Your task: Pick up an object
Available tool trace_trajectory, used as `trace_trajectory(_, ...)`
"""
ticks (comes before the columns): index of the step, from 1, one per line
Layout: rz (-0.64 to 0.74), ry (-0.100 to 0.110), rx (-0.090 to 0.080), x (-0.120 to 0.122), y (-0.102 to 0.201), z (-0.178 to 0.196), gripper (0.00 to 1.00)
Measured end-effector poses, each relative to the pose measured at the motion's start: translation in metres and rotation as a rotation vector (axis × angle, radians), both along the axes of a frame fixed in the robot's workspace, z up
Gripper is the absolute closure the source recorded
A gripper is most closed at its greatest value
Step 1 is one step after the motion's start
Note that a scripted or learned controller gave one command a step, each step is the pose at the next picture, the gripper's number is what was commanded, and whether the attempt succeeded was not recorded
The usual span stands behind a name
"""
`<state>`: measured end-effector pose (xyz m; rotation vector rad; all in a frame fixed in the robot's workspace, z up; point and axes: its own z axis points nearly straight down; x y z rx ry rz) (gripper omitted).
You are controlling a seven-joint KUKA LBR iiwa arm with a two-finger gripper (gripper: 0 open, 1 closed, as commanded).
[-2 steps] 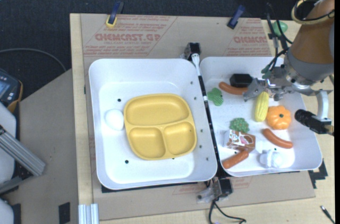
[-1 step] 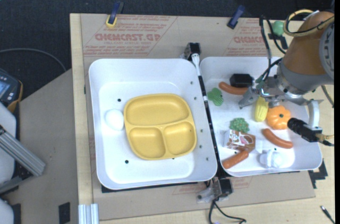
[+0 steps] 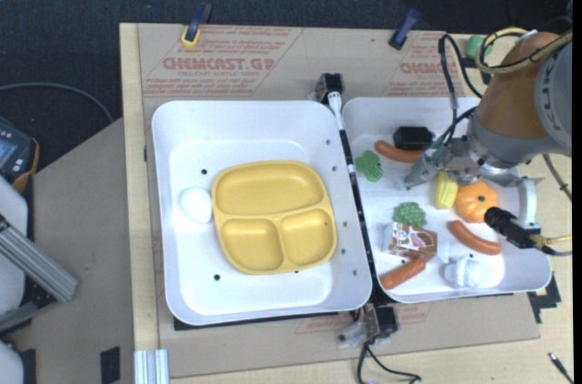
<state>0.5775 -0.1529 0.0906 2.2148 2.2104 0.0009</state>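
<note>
The right bin (image 3: 382, 111) holds several toy foods. My gripper (image 3: 420, 174) hangs low over its middle, pointing down and left, below the grey wrist and orange band (image 3: 509, 91). A yellow corn cob (image 3: 446, 190) lies just right of the gripper tip, touching an orange fruit (image 3: 475, 201). An orange sausage (image 3: 396, 153) and a black block (image 3: 414, 136) lie just behind the gripper. A green piece (image 3: 367, 165) sits to its left by the bin wall. Nothing shows held in the gripper.
Nearer the front of the right bin lie a broccoli floret (image 3: 409, 213), a snack packet (image 3: 411, 239), two more sausages (image 3: 475, 237) (image 3: 403, 273) and a white item (image 3: 467, 271). The left bin (image 3: 236, 111) holds a yellow divided plate (image 3: 273, 214) and a white ball (image 3: 195, 205).
</note>
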Motion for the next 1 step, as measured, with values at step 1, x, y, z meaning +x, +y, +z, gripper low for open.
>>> trace_trajectory(1, 0.000, 0.007, 0.007, -0.0027, 0.0034, 0.0050, 1.00)
